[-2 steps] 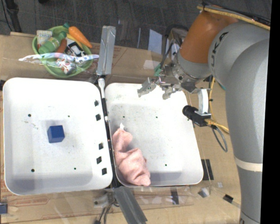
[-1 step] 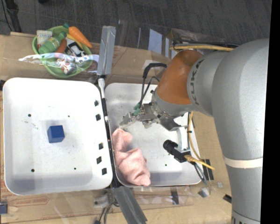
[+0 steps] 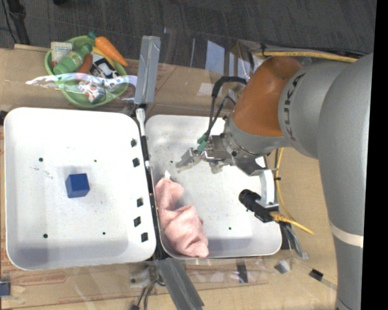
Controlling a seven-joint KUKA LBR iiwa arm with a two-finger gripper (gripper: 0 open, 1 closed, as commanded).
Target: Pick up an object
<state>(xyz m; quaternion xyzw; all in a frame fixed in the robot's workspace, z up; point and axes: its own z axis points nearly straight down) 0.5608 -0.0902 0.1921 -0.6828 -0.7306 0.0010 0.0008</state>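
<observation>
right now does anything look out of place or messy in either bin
Nothing looks spilled or broken. The pink cloth lies crumpled against the right bin's left wall, and the blue cube sits alone in the left bin. The claw hangs above the right bin.

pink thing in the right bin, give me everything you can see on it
The pink object looks like soft, crumpled cloth or plush, pale pink and lumpy, with no clear parts. It lies slack on the floor of the right bin, stretched along the bin's left wall from mid-bin to the near-left corner, seemingly resting against that wall. A small white bit shows at its upper end. The hand is apart from it, above its upper end; nothing else touches it.
</observation>
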